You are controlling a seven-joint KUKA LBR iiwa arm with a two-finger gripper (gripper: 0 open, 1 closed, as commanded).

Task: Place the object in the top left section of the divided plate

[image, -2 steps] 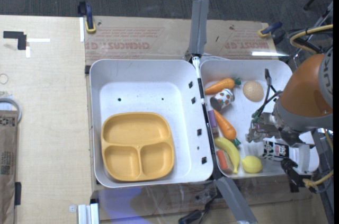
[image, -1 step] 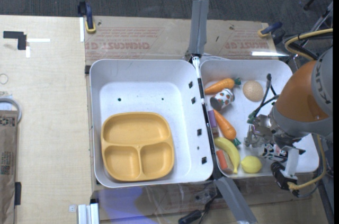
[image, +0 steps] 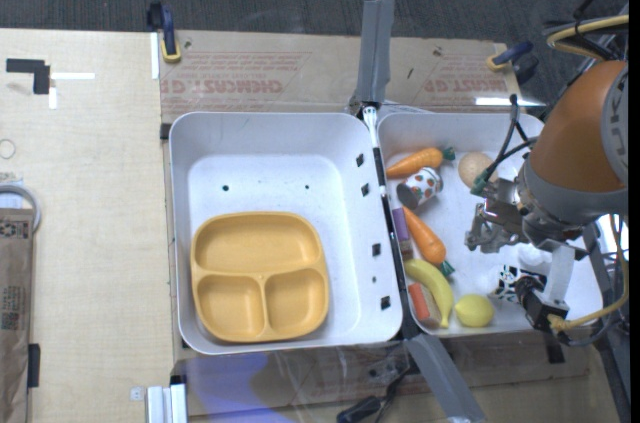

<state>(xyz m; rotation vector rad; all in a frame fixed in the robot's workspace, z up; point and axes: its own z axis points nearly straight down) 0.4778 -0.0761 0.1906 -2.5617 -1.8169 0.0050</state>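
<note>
We are hovering gripper [image: 487, 229] in right bin [image: 590, 306], fingers' state we cannot tell. Divided plate [image: 260, 276] lying in neighbouring bin. Risk: crowded carrots [image: 424, 235], banana [image: 433, 283] causing wrong or double grasp.

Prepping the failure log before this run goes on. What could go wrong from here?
1. Clutter: the gripper hangs over the right bin, where carrots, a banana and a lemon lie close together, so a grab could catch two items or slip.
2. Placement: the plate sits in the left bin, and its sections share low ridges, so a drop could land in the wrong one.
</note>
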